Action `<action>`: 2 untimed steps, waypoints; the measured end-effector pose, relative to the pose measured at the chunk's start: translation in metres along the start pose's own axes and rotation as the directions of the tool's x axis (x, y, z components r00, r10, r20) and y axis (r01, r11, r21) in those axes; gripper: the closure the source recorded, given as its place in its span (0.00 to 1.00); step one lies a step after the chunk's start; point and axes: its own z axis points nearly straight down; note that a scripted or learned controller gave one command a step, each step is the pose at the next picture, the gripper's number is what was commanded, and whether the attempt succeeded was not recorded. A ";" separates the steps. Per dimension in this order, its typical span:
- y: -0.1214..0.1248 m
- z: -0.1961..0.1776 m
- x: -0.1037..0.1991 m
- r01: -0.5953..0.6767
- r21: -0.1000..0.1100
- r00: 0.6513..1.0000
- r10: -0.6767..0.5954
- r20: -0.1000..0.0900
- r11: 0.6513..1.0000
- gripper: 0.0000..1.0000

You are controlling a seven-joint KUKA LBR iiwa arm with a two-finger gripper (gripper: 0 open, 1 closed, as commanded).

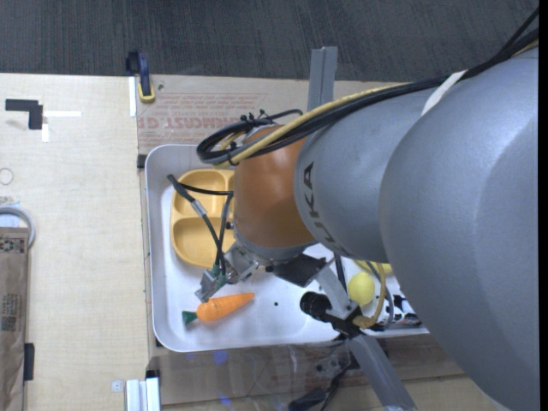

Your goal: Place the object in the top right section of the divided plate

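**Bench inventory: arm over white bin, carrot on bin floor**

- Arm: grey, very large in frame, reaching in from the right and covering most of the right half. Orange band above the wrist, hanging over the bin's centre. Black and yellow cables looped from the wrist up along the arm.
- Gripper: below the orange band, pointing down and left toward the bin floor. Small metallic tip with a green patch, just above and left of the carrot's thick end. Finger state: cannot tell, too small and partly hidden under the wrist. Nothing seen between the fingers.
- Carrot: orange toy with green top, lying flat on the bin floor near the lower left corner, green end pointing left, orange end pointing right. Just below the gripper tip; contact or gap not discernible. Outside the plate, below it.
- Divided plate: yellow, in the upper left part of the bin, ridges marking sections. Right side hidden under the wrist.
- White bin: shallow, rounded corners, resting on a brown board with red lettering.
- Yellow ball: round, near the bin's lower right, beside black hardware under the arm.
- Wooden bench: pale, left of the bin.
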 end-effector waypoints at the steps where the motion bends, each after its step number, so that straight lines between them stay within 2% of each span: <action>1: 0.016 -0.025 -0.063 0.113 -0.002 0.994 -0.113 0.002 0.994 0.00; 2: -0.016 0.055 -0.032 0.248 -0.018 0.969 -0.248 0.009 0.968 0.00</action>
